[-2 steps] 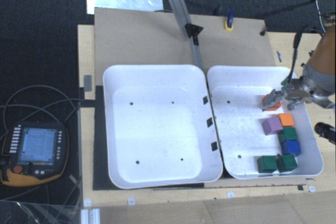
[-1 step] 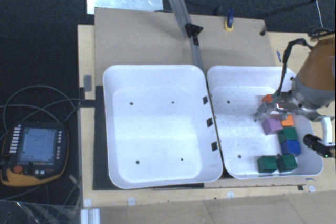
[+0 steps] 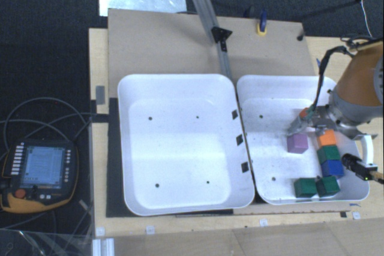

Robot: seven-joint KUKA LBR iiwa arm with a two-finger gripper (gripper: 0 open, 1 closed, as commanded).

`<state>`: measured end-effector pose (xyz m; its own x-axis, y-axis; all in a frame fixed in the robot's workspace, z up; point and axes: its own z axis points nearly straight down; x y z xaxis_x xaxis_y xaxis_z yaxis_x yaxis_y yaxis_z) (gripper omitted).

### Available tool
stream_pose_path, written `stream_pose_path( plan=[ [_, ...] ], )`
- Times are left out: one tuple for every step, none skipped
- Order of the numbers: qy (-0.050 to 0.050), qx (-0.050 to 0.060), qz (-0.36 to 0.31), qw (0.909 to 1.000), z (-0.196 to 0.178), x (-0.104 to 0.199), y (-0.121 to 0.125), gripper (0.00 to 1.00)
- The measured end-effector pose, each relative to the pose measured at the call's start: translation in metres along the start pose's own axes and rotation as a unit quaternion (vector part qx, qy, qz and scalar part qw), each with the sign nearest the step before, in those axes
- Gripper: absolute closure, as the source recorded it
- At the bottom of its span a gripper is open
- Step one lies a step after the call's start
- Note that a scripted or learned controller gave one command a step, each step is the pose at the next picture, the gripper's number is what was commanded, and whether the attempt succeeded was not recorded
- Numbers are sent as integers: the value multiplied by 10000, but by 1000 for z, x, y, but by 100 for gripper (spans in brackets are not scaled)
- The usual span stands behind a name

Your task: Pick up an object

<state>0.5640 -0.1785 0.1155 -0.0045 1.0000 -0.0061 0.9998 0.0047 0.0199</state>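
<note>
Inspector A: Far left of the pincer (image 3: 303, 120), the left bin (image 3: 129, 129) is sitting bare-floored. What is progressing?

Inspector B: Nothing is lifted yet, I judge. The pincer is hovering in the right bin (image 3: 264, 90), the purple block (image 3: 297, 142) lying just below it. Orange block (image 3: 327, 138), blue block (image 3: 332, 167) and green blocks (image 3: 316, 187) are resting below-right. The pincer's opening: cannot tell.

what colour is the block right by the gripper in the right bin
Light purple block, seen in the camera view beside the gripper.
</note>
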Motion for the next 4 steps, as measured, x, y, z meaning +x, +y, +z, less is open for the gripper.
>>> stream_pose_path(
  plan=[
    [25, 66, -3, 10000, -4, 1, -4, 100],
    [22, 73, 3, 10000, -48, -3, 1, 100],
    [21, 64, -2, 10000, -101, 2, -4, 100],
    [19, 55, -6, 10000, -163, 7, -6, 100]
  ],
)
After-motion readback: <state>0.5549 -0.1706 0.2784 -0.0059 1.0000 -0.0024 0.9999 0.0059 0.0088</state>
